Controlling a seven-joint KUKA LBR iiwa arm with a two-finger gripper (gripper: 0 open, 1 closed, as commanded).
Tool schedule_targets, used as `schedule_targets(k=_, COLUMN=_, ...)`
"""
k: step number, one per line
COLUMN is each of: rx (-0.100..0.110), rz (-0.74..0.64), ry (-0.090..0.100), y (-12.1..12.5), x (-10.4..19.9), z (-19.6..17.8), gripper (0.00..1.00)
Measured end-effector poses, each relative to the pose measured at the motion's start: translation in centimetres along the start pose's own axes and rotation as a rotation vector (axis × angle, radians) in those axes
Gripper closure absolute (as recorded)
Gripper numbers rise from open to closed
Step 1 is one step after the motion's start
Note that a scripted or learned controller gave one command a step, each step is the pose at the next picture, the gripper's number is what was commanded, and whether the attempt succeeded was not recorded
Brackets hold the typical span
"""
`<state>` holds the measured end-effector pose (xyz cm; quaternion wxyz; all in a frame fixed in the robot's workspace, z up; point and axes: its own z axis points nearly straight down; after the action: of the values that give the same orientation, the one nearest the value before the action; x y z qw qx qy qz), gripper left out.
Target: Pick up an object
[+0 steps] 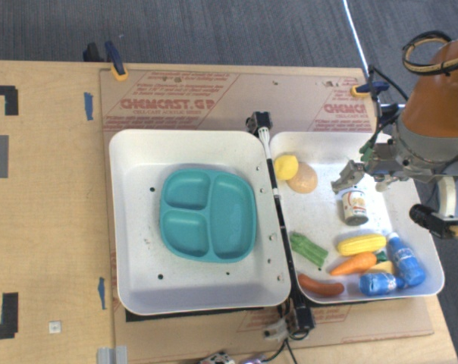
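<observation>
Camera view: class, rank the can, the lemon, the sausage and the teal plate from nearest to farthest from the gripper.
Measured from the gripper:
1. Can, just below it in the right bin.
2. Lemon, to its left near the divider.
3. Sausage, at the right bin's front edge.
4. Teal plate, in the left bin.

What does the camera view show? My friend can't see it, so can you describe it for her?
A grey and orange robot arm reaches in from the right, its gripper above a small can in the right bin, which also holds toy foods and blue bottles. The left bin holds a teal divided plate.
</observation>
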<state>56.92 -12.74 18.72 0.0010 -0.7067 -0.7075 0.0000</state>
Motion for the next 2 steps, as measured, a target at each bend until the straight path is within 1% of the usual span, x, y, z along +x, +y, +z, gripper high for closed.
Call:
schedule_targets(k=1, rx=-0.005, rz=-0.224, ry=-0.002, y=-0.4, x=-1.9, z=10.1, gripper=0.0)
schedule_targets(k=2, rx=-0.009, rz=-0.225, ry=-0.004, y=-0.3, x=-1.9, z=9.0, gripper=1.0)
